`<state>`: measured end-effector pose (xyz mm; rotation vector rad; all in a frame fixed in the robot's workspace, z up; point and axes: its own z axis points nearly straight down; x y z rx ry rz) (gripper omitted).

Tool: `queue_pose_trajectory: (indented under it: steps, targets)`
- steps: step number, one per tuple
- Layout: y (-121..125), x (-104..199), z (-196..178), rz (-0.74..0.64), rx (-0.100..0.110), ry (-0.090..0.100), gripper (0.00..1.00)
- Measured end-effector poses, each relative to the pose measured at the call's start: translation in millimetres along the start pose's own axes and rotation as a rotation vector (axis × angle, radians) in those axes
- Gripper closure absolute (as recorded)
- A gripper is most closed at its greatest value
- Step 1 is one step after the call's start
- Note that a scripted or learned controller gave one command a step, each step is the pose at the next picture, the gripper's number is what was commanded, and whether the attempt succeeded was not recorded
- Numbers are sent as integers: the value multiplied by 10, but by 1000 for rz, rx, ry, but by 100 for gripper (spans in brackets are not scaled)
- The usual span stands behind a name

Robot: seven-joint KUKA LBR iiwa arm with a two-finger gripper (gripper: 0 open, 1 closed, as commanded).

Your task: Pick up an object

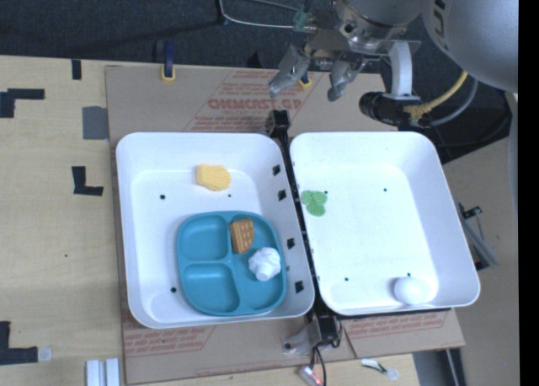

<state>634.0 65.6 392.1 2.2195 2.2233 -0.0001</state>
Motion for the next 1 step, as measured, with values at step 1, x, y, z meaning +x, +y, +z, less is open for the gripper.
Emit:
queue_pose_trajectory:
  steps: [1]
  targets:
    - [-2, -6, -103, 1, 0, -1, 100]
